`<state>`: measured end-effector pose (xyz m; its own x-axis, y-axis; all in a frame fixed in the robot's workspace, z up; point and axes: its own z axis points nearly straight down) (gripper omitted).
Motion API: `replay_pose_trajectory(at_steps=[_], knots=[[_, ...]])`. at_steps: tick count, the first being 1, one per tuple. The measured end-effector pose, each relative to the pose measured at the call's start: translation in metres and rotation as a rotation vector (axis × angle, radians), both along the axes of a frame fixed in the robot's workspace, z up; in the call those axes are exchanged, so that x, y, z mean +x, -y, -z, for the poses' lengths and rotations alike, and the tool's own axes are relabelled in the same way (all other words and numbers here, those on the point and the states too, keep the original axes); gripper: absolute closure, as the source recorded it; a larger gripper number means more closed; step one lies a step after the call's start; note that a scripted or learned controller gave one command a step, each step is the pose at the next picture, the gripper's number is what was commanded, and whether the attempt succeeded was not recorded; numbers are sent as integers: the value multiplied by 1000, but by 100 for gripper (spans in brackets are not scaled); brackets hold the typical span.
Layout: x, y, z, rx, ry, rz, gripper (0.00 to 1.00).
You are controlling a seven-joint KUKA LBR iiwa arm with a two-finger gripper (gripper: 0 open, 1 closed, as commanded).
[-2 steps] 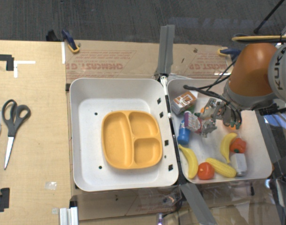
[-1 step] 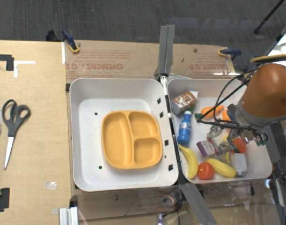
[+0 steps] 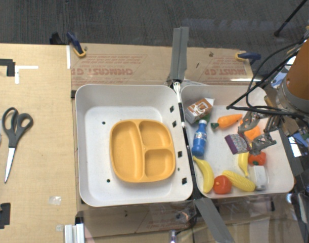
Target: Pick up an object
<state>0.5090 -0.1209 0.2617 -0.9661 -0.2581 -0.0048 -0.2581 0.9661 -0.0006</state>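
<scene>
Two white bins side by side on the bench; landmark: the yellow divided tray (image 3: 142, 150), alone in the left bin (image 3: 88, 135). Right of the tray, the right bin (image 3: 222, 95), crowded with toy food. Above that bin's right half, the gripper (image 3: 256, 133), hovering low, fingers spread, nothing between them. Just right of the tray, a banana (image 3: 205, 173) and a blue bottle (image 3: 200, 140); above the bottle, a small brown carton (image 3: 200, 109). Farther right of the tray, a carrot (image 3: 229, 120), a purple block (image 3: 237, 144) beside the gripper, a corn cob (image 3: 238, 181), a red tomato (image 3: 222, 185). Far left of the tray, scissors (image 3: 13, 135) outside the bins. Judged progress: early; no object grasped or lifted yet. Left to do: descend, close, raise, probably on the purple block.
</scene>
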Motion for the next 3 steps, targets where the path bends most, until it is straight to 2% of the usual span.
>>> replay_pose_trajectory(at_steps=[1,2,3], knots=[[24,-9,169,0,-1,99,100],[8,67,85,-1,0,-236,100],[-17,66,167,-3,9,-129,100]])
